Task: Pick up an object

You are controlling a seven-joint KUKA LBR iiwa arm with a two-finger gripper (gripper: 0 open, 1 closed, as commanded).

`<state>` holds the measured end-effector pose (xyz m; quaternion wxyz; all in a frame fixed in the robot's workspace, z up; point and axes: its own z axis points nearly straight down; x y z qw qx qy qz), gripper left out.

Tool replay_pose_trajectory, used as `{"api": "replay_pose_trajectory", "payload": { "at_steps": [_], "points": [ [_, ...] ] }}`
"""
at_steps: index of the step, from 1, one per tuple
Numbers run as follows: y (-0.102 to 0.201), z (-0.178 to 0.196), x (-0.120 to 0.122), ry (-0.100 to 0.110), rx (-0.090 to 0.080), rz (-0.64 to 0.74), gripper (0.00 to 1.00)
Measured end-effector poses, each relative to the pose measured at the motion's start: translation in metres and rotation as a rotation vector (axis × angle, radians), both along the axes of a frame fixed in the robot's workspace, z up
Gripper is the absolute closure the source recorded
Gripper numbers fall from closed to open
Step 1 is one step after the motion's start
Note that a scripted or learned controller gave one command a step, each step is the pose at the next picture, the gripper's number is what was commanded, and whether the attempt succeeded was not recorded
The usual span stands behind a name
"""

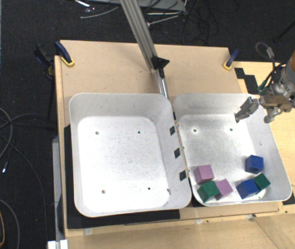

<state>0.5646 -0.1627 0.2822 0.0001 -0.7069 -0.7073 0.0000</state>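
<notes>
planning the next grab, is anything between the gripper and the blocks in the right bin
Nothing visible stands in the way. The gripper is open above the far right part of the right bin, and bare bin floor lies between it and the blocks clustered at the near end, the blue block closest.

dark carpet [17,25], loose cables [2,123], wooden bench [116,69]
</notes>
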Motion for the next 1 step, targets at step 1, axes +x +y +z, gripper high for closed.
{"api": "replay_pose_trajectory", "payload": {
  "at_steps": [1],
  "points": [
    [-0.0159, 0.0863, 0.0394, -0.011, -0.005, 0.003, 0.00]
  ]
}}
